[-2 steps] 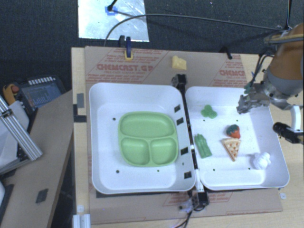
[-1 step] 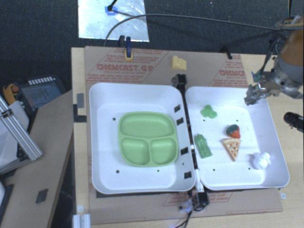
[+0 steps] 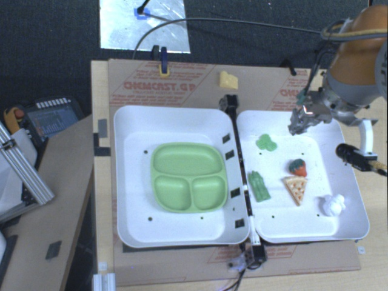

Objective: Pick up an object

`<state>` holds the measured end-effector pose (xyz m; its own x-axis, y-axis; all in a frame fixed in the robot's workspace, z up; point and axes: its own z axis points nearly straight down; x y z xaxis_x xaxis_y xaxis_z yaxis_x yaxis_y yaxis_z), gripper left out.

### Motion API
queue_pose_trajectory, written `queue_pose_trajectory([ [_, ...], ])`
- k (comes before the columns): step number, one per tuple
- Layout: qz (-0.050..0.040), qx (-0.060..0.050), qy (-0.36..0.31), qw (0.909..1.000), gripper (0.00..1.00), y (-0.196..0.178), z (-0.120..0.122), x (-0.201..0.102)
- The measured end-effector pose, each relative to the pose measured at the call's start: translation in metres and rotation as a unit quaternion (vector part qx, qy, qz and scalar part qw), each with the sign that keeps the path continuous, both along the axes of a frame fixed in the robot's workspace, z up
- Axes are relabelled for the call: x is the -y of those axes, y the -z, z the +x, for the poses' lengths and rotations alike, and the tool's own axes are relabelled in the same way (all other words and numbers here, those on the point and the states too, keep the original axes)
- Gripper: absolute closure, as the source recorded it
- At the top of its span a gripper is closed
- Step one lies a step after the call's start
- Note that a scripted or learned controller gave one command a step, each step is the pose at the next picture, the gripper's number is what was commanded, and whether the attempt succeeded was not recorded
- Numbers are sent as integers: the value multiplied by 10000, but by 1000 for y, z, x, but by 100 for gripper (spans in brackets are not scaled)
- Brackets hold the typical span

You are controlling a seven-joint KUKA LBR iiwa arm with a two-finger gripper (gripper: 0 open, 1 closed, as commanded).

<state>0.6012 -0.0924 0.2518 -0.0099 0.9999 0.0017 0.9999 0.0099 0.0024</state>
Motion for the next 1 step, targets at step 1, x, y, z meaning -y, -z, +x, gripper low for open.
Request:
queue_pose_trajectory([
  [1,2,-10,0,10000,100,15,4,-55],
])
